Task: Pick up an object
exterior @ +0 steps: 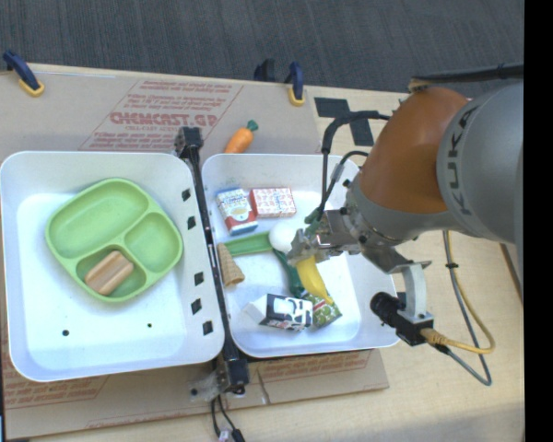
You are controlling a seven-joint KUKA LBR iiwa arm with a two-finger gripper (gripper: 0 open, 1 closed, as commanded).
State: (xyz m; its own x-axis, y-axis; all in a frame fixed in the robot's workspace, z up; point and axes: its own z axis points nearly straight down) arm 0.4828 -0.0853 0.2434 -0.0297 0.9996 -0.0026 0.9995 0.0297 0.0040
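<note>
Gripper (pixel 306 247) low in right bin (pixel 258 166), grip state unclear, beside smooth white egg (pixel 282 238), glossy yellow banana (pixel 311 279), ridged cone (pixel 231 265).

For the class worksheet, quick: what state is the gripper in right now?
Gripper: low in the right bin, at the yellow item; whether it is open or closed cannot be told.
</note>
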